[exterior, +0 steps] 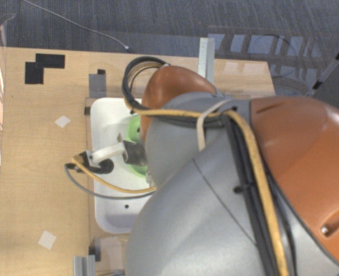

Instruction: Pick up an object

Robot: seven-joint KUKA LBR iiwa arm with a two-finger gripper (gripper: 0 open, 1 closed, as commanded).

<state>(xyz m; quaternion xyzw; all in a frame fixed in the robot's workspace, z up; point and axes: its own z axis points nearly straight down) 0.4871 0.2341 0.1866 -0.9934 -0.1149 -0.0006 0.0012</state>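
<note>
- Arm (227,200) bulk takes up most of the right and lower part of the camera view: a broad grey body with orange sections, one orange dome near the top centre and a larger one at the right, reaching in toward the left.
- Bench (37,154) of pale wood lies under everything, with black marks near its upper left corner and small pale squares on its left side.
- Bin (109,211), white and shallow, sits at centre-left; its left wall and lower corner are visible, while the arm covers the rest of it.
- Cables (215,115), yellowish and black, run across the arm's grey body, and a black loop of hose curls above the bin's upper edge.
- Gripper (133,152) hangs low over the bin's middle, at the end of the arm; a white piece and a dark fitting stick out from it to the left, with a yellow and a grey cable looping over the bin's left wall.
- Green object (134,132) lies in the bin, partly hidden: green shows just above the gripper and again just below it, so the thing seems to sit right under or beside the tool, not off to one side.
- Whether the gripper is released, clenched or grasping the green object, I cannot tell; the tool's body hides that part.
- Long axis of the green object cannot be judged from the patches showing.
</note>
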